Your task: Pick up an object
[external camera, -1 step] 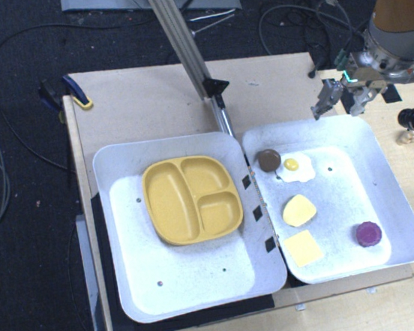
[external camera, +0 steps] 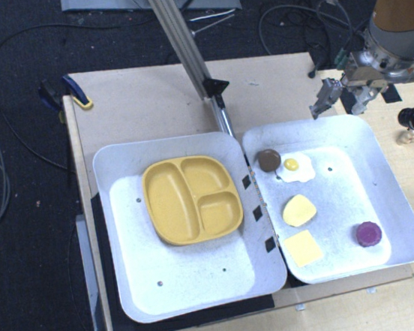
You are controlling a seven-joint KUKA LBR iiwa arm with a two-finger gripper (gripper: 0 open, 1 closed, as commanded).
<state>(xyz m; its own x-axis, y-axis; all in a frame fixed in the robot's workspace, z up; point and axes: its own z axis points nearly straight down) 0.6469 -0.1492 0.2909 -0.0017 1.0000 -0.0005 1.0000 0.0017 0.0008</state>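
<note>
The right bin (external camera: 393, 197) holds several small items: a brown round piece (external camera: 268, 160), a fried egg (external camera: 296, 168), a pale yellow rounded piece (external camera: 299, 210), a yellow square slice (external camera: 302, 247) and a purple round piece (external camera: 368, 234). My gripper (external camera: 340, 98) hangs above the bench just beyond the right bin's far edge, well apart from all of them. Its two fingers are spread with nothing between them.
The left bin (external camera: 132, 284) holds a yellow divided plate (external camera: 192, 198). A slanted metal pole (external camera: 187, 42) runs down to the gap between the bins. Cables lie on the dark floor around the bench.
</note>
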